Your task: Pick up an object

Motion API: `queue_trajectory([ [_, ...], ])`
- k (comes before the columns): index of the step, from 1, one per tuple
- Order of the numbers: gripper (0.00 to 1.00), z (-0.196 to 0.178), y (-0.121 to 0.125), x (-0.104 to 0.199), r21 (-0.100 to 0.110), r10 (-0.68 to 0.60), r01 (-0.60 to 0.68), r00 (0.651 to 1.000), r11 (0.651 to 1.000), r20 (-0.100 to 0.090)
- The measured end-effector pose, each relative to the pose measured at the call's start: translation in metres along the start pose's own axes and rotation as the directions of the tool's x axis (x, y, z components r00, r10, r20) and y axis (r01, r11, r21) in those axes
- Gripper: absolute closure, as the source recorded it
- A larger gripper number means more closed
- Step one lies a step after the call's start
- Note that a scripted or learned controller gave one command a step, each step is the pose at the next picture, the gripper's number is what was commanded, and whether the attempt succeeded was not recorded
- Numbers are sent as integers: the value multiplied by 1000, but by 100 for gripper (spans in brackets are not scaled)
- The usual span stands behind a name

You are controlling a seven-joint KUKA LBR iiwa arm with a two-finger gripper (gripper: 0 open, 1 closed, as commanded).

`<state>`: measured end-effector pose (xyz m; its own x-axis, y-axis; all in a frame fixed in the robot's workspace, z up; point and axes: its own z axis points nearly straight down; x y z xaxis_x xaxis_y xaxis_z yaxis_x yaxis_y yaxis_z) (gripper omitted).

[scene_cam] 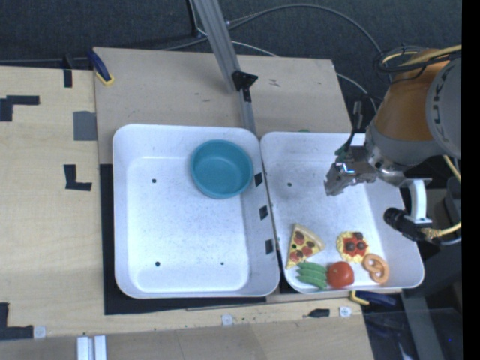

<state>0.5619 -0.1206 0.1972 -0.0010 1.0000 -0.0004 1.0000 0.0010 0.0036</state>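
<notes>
Places are given relative to the right bin [390, 223], the white tray under the arm. Along its near edge a cluster of toy food is gathered: a green vegetable piece [313, 275] and a red tomato [340, 274] lie touching one another just inside the near rim, a pretzel [376, 268] sits close to the near right corner, a small round pizza-like piece [352, 244] lies just behind the tomato, and a pizza slice [303, 244] rests near the left wall. Behind this cluster the bin's floor is bare across its middle and far part, so open room is left there. The gripper [339, 178] is seen over this bare middle stretch, well apart from the food and nearer the right rim than the left wall; nothing is seen between its fingertips, and whether they are spread or closed cannot be told. In the left bin [150, 223], which touches the right bin's left wall, a blue bowl [221, 168] is set upright near the far right corner, with bare floor all around its near side.
</notes>
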Motion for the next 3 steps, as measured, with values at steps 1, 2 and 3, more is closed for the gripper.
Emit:
queue_trajectory([
  [1,100,-60,1,7,-1,0,0,1000,1000,0],
  [2,100,-48,2,64,5,-4,4,1000,1000,-1],
  [3,100,-46,-11,109,4,-3,3,1000,1000,-1],
])
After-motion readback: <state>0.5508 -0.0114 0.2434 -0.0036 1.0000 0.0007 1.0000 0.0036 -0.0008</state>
